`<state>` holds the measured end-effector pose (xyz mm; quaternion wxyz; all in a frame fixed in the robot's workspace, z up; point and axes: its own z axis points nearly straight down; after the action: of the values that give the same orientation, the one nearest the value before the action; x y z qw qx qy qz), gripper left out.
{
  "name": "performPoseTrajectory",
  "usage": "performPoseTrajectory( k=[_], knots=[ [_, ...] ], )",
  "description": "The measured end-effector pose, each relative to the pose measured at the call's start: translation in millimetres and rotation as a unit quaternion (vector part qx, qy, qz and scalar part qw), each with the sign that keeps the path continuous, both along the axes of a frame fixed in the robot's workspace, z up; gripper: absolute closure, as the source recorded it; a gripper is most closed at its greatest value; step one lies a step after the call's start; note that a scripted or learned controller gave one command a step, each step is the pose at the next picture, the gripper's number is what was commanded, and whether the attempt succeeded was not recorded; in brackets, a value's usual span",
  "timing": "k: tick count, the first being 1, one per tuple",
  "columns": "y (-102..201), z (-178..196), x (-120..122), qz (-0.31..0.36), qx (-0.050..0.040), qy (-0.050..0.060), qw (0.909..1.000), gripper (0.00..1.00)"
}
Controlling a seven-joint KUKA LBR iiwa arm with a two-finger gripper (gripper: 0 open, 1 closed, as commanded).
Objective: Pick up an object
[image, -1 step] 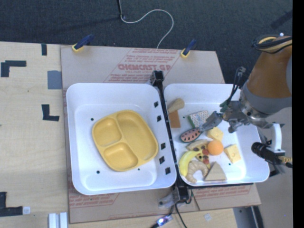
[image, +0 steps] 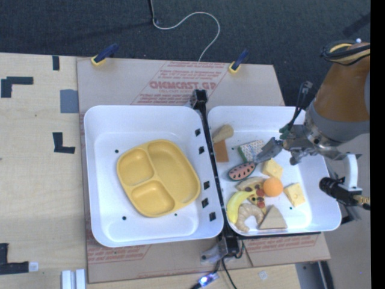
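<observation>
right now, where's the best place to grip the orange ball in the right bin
Probably from straight above, fingers closing across the widest part of the orange ball. It is round, so any axis works, but the banana and cheese wedge crowd it; the up-down line in the view looks freest.

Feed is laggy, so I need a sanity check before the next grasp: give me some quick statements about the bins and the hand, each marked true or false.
1. The yellow divided plate lies in the left bin. True.
2. The orange ball sits on the yellow plate. False: it is in the right bin, among the toy foods.
3. The hand is over the right bin. True.
4. The banana is in the far corner of the right bin. False: it lies near the front edge, by the divider.
5. The watermelon slice lies in the right bin. True.
</observation>
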<state>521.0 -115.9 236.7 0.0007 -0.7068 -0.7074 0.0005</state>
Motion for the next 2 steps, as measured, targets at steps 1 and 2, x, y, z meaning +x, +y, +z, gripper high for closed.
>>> performPoseTrajectory(
  k=[1, 2],
  knots=[
    [3.2, -64.5, -0.2, 0.0, 0.0004, 0.003, 1.0, 0.0],
    [2.9, -111.3, -8.9, 0.0, 0.0004, 0.003, 1.0, 0.0]
  ],
)
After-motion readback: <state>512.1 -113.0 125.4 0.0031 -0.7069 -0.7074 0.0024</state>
